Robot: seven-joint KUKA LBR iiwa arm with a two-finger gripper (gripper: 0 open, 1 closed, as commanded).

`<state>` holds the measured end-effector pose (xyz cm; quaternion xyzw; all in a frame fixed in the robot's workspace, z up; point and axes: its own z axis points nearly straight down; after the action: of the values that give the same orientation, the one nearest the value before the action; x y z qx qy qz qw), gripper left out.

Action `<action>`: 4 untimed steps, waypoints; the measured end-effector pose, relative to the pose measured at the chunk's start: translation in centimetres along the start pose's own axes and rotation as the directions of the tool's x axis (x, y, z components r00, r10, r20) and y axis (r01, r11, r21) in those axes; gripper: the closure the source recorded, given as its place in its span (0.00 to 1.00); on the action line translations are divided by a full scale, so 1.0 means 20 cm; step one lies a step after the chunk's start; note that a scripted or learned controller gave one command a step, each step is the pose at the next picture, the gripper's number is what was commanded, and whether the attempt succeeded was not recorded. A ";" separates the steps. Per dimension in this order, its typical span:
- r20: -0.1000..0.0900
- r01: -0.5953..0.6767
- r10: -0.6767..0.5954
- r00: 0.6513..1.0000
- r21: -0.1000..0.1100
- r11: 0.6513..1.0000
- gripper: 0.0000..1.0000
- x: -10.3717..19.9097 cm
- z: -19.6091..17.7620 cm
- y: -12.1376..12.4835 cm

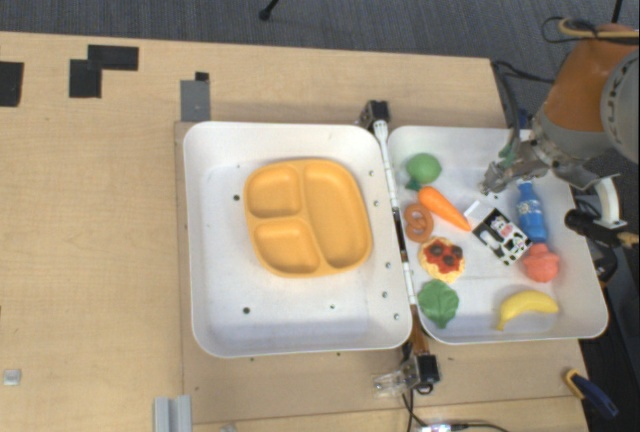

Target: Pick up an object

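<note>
A grey carpeted floor runs along the far edge of the scene, and below it we see a pale wooden table (90, 250) with a few black square marks at its far left. On the table sit two shallow white bins side by side.

The left bin (215, 310) carries a yellow divided plate (305, 217) with three compartments, resting near its middle.

The right bin (580, 320) carries the small toys. At its far left lies a green round fruit (424, 168). Just near of it an orange carrot (443, 208) lies at a slant, and beside the carrot's left end sits a brown pretzel (417, 222). Nearer still we find a small pizza slice with red and dark toppings (443, 258), and at the near left a green leafy vegetable (437, 302). Toward the middle lies a black and white patterned block (500, 234). To its right a blue bottle (530, 212) lies along the bin, with a red-pink round fruit (541, 264) just near of it. A yellow banana (526, 306) rests at the near right.

The grey arm with its orange band (585, 85) reaches in from the right. Its claw (506, 172) hangs over the far right part of the right bin, just beside the far end of the blue bottle. We cannot tell whether the claw is open or closed, and we see nothing held in it.
</note>
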<state>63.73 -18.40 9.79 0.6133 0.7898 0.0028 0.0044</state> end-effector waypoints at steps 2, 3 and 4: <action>-0.005 0.460 -0.460 0.888 0.003 0.888 0.00 -0.08 0.06 -0.11; -0.002 0.398 -0.398 0.917 0.001 0.917 0.00 0.33 0.05 -0.22; 0.004 0.177 -0.177 0.984 -0.003 0.984 0.00 0.50 0.04 -0.37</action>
<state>54.07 -10.65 8.80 0.5408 0.8411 0.0028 0.0070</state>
